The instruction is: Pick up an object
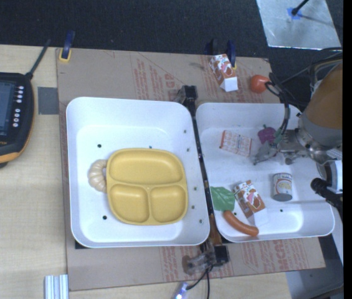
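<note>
Two white bins sit side by side. The left bin (82,167) holds a big yellow tray (146,185) with three parts. A small tan shell-shaped thing (96,174) touches the tray's left edge.

The right bin (300,220) holds more things. The small can (281,186) stands upright near its middle. Left of the can lies a little carton (249,198), with a green piece (222,198) beside it and a hot dog (240,223) just below. Above the can is the gripper (278,147), close to a purple thing (266,133). A flat packet (235,142) lies up and left of the can.
</note>
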You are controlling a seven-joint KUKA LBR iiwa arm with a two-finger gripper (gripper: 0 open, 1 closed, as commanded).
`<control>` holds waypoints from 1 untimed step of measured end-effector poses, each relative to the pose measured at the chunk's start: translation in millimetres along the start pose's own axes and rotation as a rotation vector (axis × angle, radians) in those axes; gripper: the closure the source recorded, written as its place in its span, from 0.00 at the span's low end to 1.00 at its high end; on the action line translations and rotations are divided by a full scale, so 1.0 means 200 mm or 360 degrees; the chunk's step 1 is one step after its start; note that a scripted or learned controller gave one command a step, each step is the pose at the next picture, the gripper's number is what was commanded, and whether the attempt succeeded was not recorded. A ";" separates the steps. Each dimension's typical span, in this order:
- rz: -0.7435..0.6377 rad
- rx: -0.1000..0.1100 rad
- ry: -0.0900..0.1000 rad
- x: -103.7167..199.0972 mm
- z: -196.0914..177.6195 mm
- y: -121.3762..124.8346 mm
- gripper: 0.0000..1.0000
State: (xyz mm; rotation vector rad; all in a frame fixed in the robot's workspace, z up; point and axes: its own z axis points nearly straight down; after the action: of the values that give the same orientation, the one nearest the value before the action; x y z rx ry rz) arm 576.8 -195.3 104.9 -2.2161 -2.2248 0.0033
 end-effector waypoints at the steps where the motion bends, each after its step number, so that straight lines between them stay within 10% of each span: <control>1: 0.0000 -0.0002 0.0001 0.03 0.06 0.40 0.00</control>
State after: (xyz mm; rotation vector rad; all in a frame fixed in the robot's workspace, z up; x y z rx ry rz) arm 656.6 -188.7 92.5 -2.2166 -2.2248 0.0017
